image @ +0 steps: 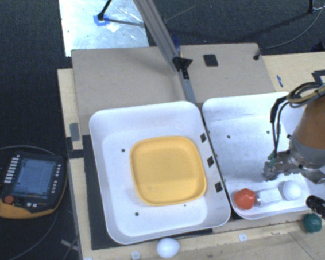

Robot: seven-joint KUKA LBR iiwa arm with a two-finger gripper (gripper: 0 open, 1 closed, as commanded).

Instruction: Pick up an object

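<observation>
Jaws-wise, honestly can't tell you whether they're released or clenched right now; from this slanted overhead angle the dark gripper (pixel 277 166) is a small blob under my own wrist and the tips just don't resolve. What I can say is where it sits: low over the right bin (pixel 236 119), near its front edge, with my arm coming in from the right.

So, progress: nothing picked up yet, as far as I can judge. No object shows between the jaws. The candidates are all lying along the front wall of the right bin: an orange-red ball (pixel 245 198), a white ball (pixel 290 190), and between them a pale whitish piece (pixel 267 197) that might be a small block, hard to tell. The white ball is just beside the jaws, a bit below and to the right of them, so that looks like the likeliest target.

The left bin (pixel 112 172) only offers a yellow plate (pixel 168 170), flat and awkward. A white egg-shaped thing (pixel 168 247) and a green ball (pixel 312 222) lie on the bench outside the bins.

Left to do: basically everything. Close on something and lift.
</observation>
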